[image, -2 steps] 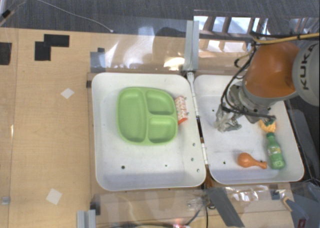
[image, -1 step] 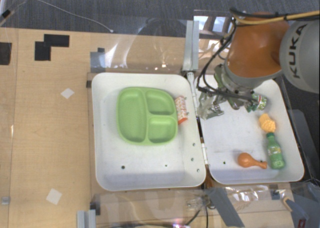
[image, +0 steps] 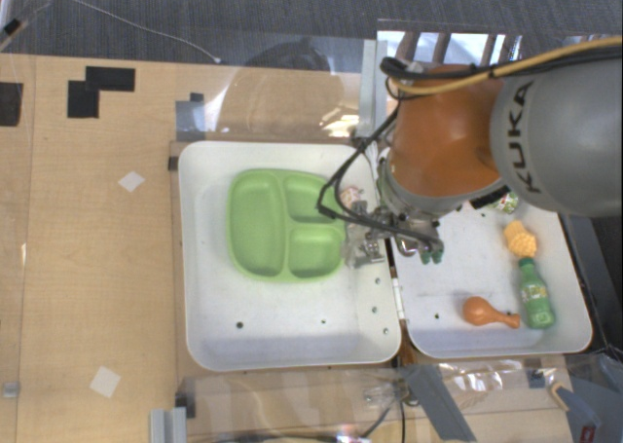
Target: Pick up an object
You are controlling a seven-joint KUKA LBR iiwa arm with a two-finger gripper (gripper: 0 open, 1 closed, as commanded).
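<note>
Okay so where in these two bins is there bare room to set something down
Left bin: a bare strip along the near edge, below the green tray. Right bin: a bare patch left of the orange toy. It is crowded at the right side, with the yellow toy and green bottle, and under the gripper.

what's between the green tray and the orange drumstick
In the camera view, the gripper hangs between the green tray and the drumstick, over the adjoining bin rims. Otherwise only bare white bin floor.
</note>
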